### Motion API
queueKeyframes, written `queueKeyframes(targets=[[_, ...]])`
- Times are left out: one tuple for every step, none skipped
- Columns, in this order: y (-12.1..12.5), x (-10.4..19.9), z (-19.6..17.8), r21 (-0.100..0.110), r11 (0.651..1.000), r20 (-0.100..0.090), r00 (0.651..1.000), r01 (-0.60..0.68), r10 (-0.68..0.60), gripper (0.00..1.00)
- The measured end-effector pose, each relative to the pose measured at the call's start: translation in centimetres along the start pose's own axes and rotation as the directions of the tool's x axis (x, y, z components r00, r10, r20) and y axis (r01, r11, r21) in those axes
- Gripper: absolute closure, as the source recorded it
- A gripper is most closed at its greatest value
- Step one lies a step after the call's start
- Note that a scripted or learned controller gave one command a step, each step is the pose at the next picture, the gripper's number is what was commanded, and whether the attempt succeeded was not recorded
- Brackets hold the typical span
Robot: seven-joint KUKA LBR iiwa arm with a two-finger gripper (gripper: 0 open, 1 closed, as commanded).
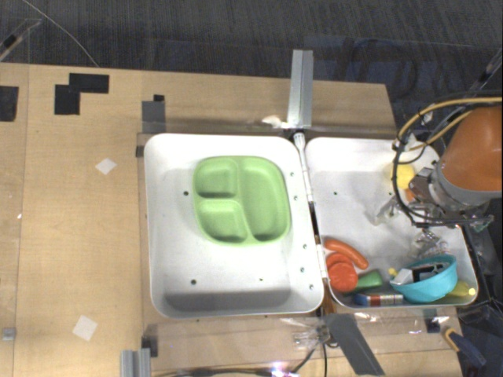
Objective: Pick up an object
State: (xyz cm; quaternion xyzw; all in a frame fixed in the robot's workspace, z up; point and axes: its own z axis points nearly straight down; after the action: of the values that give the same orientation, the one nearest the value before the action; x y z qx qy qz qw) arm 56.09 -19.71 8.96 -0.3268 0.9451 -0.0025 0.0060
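While looking down on the bench from the camera view, find the arm [471, 151] over the right part of the right bin [346, 175], with the gripper [424, 238] low, somewhere beneath the wrist. Cannot tell whether open or closed, because covered by the wrist and cables; nothing seen held.

Candidates for the pick, all in the right bin: a blue bowl [428, 283] at the near right corner, just below the gripper; a yellow object [403, 179] beside the wrist, partly hidden; an orange-red long piece [346, 252] and a red round piece [342, 275] touching each other near the wall between the bins; a green piece [369, 280] and a thin marker-like stick [379, 298] along the near wall. In the left bin [157, 234], only a green divided tray [240, 199], flat and wide, probably hard to grasp.

Judged as the approach step, with no object lifted yet. To do it well, choose one single piece and not the crowded heap. Probably best to take the bowl by its rim, or the orange-red piece across its narrow side. Come straight down, keep away from the bin wall, close firmly, then lift slowly and check that the piece really comes up. Beware of pushing neighbours together at the near wall, and of the bowl slipping or tipping.
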Motion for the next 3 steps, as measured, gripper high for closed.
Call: queueKeyframes(targets=[[-4.4, -4.5, 0.2, -0.001, 0.996, 0.0, 0.996, 0.086, -0.086, 0.0], [-0.7, -1.3, 0.0, -0.001, 0.984, 0.001, 0.984, 0.176, -0.176, 0.0], [-6.2, -6.7, 0.1, 0.001, 0.983, 0.001, 0.983, 0.186, -0.186, 0.0]])
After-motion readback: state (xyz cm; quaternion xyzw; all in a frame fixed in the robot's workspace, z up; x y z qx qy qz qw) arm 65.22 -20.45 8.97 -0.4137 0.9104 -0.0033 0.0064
